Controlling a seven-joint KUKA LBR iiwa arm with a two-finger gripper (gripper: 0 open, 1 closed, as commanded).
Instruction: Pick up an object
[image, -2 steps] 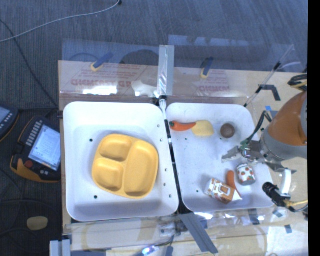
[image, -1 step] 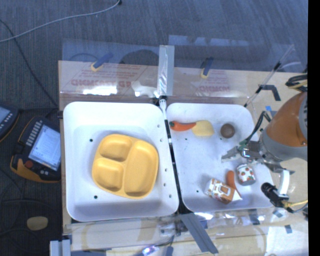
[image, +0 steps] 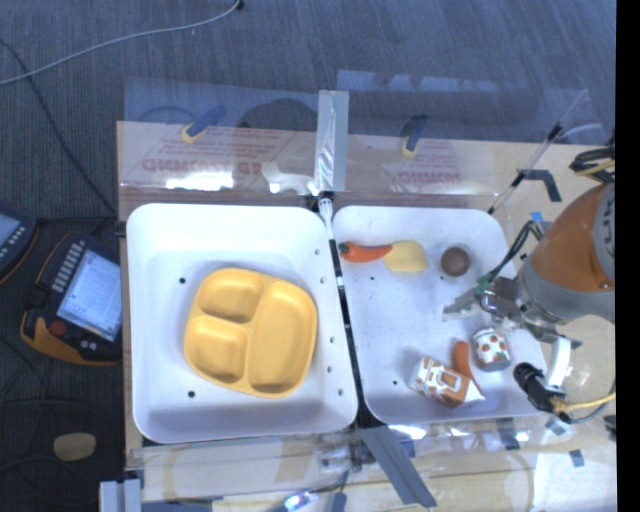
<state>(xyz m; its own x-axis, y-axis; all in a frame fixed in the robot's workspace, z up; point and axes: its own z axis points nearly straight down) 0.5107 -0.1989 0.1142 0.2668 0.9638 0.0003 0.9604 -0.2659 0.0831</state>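
Looking into the right bin (image: 400, 300), you have several small things to choose from: an orange carrot-shaped piece (image: 366, 252) lies against the bin's left wall near its far left corner, touching a pale yellow rounded piece (image: 407, 258) just to its right; a small brown ball (image: 455, 261) sits apart from them along the far edge. Toward the near edge you see a small orange and white carton (image: 441, 381) lying tilted on its side, with an orange-red sausage-like piece (image: 461, 357) touching its upper right end, and just beside that a small white round thing with red spots (image: 491, 348), close to the right wall. The gripper (image: 478, 300) reaches in over the bin's right edge, above the spotted thing and below the brown ball, with nothing visibly between its tips; you cannot tell from here how the gripper stands, since the metal parts blur together. The grey and orange arm (image: 575, 265) covers the bin's right wall and is cut off at the view's right. The left bin (image: 160, 240) holds a yellow divided tray (image: 250, 330) near its centre. A handheld controller (image: 75, 300) lies on the floor off the bench's left edge.
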